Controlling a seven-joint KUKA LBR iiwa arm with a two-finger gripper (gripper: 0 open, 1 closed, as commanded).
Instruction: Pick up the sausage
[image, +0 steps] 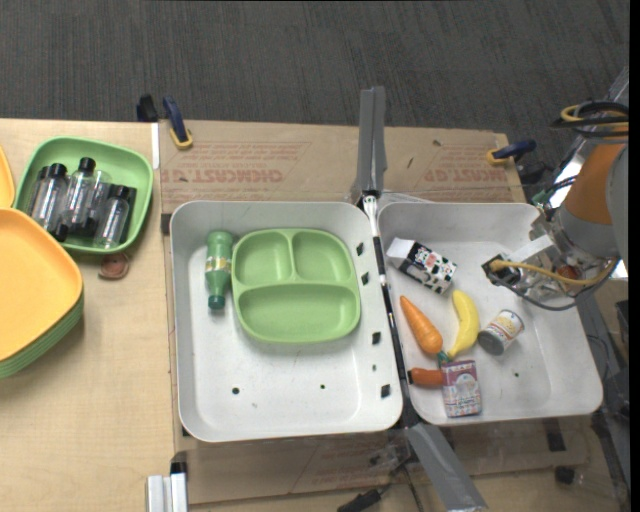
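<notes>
Metal pincer hangs over the right side of the right bin, at mid-height of the frame. Its opening cannot be read from this view, and nothing is seen held in it.

1. Nearest item: a small can, lying just below and left of the pincer.
2. Further left: a banana and a carrot, lying side by side. A black-and-white milk carton lies above them.
3. Target: the sausage, a short red piece on the bin floor at the lower left of this bin. It lies just below the carrot's tip, with its right end touching or tucked under a pink carton.

Step in hand, as judged: approach. The pick is not yet made, and the pincer is well apart from the sausage.

Next move: travel down-left across the frame, past the can and banana, then descend on the sausage's free left end. Expect crowding from the carrot and pink carton.

The left bin holds a green plate and a green bottle; disregard both.
</notes>
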